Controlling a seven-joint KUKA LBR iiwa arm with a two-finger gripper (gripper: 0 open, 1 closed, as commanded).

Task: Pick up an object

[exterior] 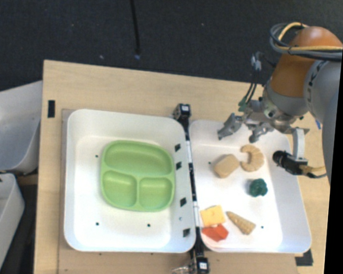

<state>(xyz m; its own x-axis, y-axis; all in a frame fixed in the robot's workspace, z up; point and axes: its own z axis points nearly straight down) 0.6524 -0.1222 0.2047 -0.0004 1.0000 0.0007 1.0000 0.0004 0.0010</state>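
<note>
A: While you're watching the feed, can you read any brand, label or writing?

B: No. You've got small dark tags on the bench (57, 76) edge and clips along the seam between the bins, but nothing legible at this res.

A: OK, state of the gripper (243, 131)?

B: You'll see it over the far edge of the right bin (288, 233), two grey fingers (228, 127) splayed wide apart, tips pointing down and toward the camera-left. Jaws hold nothing; no obj sits between them.

A: Where's the stuff you could pick?

B: All in the right bin, nearer the camera than the jaws. Closest: a tan curved piece (252, 158), just below the jaws, arc opening to camera-left and down. Touching it or nearly so, a tan rounded block (226, 166), long axis slanting from lower-left up to right, its upper end pointing roughly back at the jaws. A dark green lump (258, 187) lies further out, no clear long axis.

A: And the rest?

B: Well apart from the jaws, at the bin's near corner: a yellow wedge (213, 216) w/ a red piece (215, 232) touching it on the near side, and a tan cone (240, 223) just beside them, long axis slanting, narrow tip pointing up-left toward the yellow wedge.

A: Left bin (69, 214)?

B: You've got a green divided plate (137, 176) there, three compartments, well away from the jaws.
</note>
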